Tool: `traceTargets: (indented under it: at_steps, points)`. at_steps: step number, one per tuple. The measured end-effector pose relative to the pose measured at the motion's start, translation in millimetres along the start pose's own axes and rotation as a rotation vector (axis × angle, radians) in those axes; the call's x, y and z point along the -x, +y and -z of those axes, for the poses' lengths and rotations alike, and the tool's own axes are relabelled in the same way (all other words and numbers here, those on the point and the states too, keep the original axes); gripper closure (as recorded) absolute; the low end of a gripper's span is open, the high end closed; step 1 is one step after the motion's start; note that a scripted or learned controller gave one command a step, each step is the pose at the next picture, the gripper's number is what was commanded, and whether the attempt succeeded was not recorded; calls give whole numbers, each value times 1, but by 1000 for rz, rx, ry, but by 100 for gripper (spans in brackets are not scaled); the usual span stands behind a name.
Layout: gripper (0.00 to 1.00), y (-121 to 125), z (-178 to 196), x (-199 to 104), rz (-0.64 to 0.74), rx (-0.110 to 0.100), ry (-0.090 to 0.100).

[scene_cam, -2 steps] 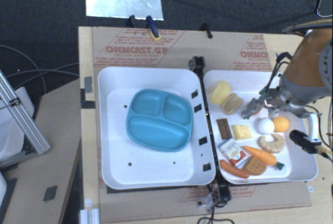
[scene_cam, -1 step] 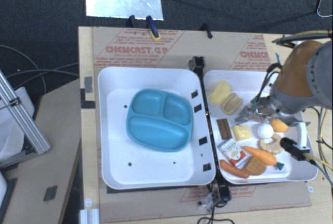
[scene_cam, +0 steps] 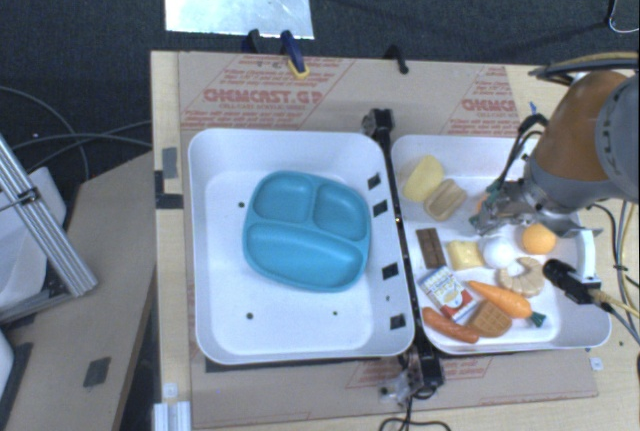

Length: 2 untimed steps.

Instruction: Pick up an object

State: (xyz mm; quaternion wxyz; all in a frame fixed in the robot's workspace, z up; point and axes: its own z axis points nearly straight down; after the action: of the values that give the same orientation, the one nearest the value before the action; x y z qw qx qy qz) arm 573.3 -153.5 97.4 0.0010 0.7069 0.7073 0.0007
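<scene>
The right bin (scene_cam: pixel 580 324) holds several toy foods. Among them are a pale yellow piece (scene_cam: pixel 423 177), a tan bread piece (scene_cam: pixel 446 199), a brown chocolate bar (scene_cam: pixel 430 247), a cheese wedge (scene_cam: pixel 463 254), a white egg (scene_cam: pixel 497 249), an orange (scene_cam: pixel 539 239) and a carrot (scene_cam: pixel 505 299). My gripper (scene_cam: pixel 494 210) hangs low in this bin, just above the egg and to the right of the bread piece. I see nothing held in it.
The left bin (scene_cam: pixel 220 169) holds a blue divided plate (scene_cam: pixel 307 229). A black divider with clips (scene_cam: pixel 392 219) runs between the bins. A red sausage (scene_cam: pixel 448 327), a waffle cracker (scene_cam: pixel 490 319) and a small carton (scene_cam: pixel 447 289) lie near the right bin's front edge.
</scene>
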Motion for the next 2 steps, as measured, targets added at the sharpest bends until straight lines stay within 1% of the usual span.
traceTargets:
  at_steps: [1, 2]
  points:
    - [100, 5, 63, 3, 3, 4, -1]
    - [100, 3, 127, 5, 4, 5, -1]
